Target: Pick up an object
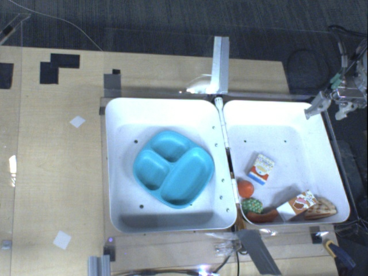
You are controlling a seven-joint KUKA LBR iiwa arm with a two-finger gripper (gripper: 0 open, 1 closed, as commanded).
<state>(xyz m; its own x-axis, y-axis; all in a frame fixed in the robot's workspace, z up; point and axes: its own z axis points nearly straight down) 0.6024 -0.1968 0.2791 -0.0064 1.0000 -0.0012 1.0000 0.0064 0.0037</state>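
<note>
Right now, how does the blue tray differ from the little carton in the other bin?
The blue tray is much larger than the little carton. The tray is one solid blue with three compartments; the carton is white with printed orange and blue. The tray sits alone in the left bin; the carton shares the right bin with other items.

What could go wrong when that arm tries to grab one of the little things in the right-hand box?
The tomato, broccoli and a brown piece crowd together against the right bin's near-left corner, so a grab there may hit the wall or catch two at once. The round tomato could roll away. The small carton lies apart, probably easier. The gripper sits up at the far right rim.
</note>
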